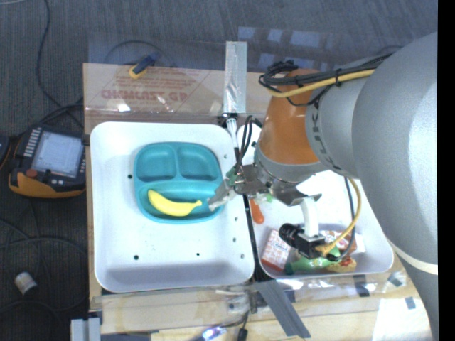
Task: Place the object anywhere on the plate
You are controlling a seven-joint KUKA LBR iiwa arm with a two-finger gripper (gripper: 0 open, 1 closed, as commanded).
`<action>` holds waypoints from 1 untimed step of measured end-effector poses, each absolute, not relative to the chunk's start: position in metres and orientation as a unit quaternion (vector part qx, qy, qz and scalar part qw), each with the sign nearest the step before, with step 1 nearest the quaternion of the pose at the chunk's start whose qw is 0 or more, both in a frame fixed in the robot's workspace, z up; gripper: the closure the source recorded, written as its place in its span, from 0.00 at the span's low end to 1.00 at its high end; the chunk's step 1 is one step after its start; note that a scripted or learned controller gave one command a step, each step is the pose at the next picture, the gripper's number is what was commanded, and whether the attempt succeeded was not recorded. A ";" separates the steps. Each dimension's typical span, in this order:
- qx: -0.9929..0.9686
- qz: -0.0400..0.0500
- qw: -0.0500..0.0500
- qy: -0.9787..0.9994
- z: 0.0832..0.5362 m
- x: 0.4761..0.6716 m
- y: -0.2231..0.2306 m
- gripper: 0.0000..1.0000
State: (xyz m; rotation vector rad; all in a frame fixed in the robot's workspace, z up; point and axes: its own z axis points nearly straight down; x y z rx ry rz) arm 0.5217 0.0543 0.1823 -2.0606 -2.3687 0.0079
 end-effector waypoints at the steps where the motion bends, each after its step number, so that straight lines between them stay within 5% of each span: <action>1: -0.656 0.003 0.000 -0.755 0.183 0.501 0.001 0.00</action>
